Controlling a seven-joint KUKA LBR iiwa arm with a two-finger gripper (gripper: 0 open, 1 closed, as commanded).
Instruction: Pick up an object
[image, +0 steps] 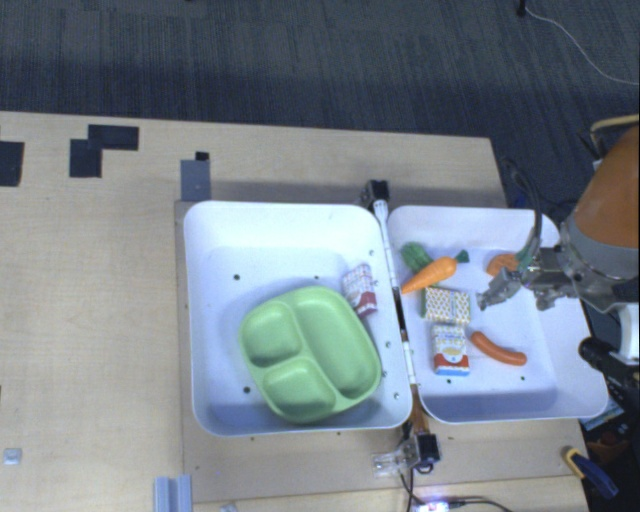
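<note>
The right bin (530, 395) holds an orange carrot (430, 273) with a green piece (414, 256) beside it. It also holds a pale checked cracker block (447, 303), a small white and red carton (451, 350), a red-orange sausage (498, 348) and a small orange piece (500, 264). My gripper (497, 293) reaches in from the right and hangs low over this bin. It is just below the small orange piece, above the sausage and right of the cracker block. Nothing shows in its grasp.
The left bin (215, 230) carries a green divided plate (310, 352) and a small red and white packet (360, 290) near its right wall. A black clamp (376, 190) sits where the bins meet at the back. Cables lie by the front edge (415, 455).
</note>
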